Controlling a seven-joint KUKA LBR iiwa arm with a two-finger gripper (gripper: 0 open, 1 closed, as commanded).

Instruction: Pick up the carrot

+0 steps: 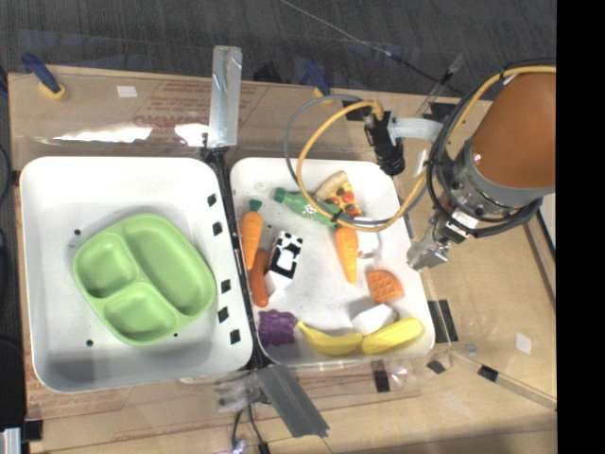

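Two orange carrots lie in the right bin [406, 197]. One carrot [347, 252] is near the bin's middle, pointing toward the front. The other carrot [250, 238] lies along the left wall, with a darker red-orange piece [259, 284] just below it. My gripper [425, 251] hangs over the bin's right rim, to the right of the middle carrot and apart from it. Nothing shows in its grasp.
The right bin also holds a green bottle [302, 205], a pizza slice [337, 193], a black-and-white block [286, 253], purple grapes [277, 326], a banana [360, 338], a white block [371, 315] and an orange waffle-like piece [385, 285]. A green divided plate [142, 277] sits in the left bin [47, 187]. Yellow and grey cables [312, 130] loop over the back.
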